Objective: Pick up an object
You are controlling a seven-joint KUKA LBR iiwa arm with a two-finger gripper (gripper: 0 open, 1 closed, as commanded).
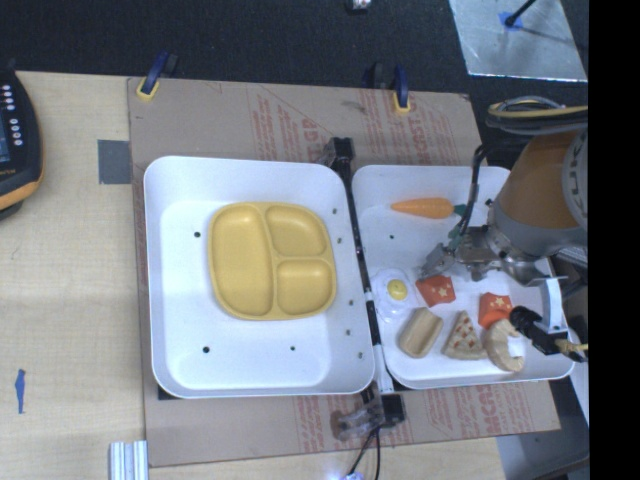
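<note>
bench: wood top with cardboard sheet, two white bins side by side.
left bin [170,268]: holds a yellow divided plate [270,259].
right bin [375,208]: toy food, including carrot [422,207], egg [398,289], red piece [435,290], bread [420,333], pizza slice [463,336].
gripper [446,256]: low over right bin, just above red piece; fingers look slightly apart, nothing between them.
step: approach, no grasp yet.
next: descend to straddle red piece, then close.

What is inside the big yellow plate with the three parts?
Nothing can be seen in the yellow plate: all three compartments look bare. It lies flat in the left bin, so whatever bin floor is under it is covered.
</note>
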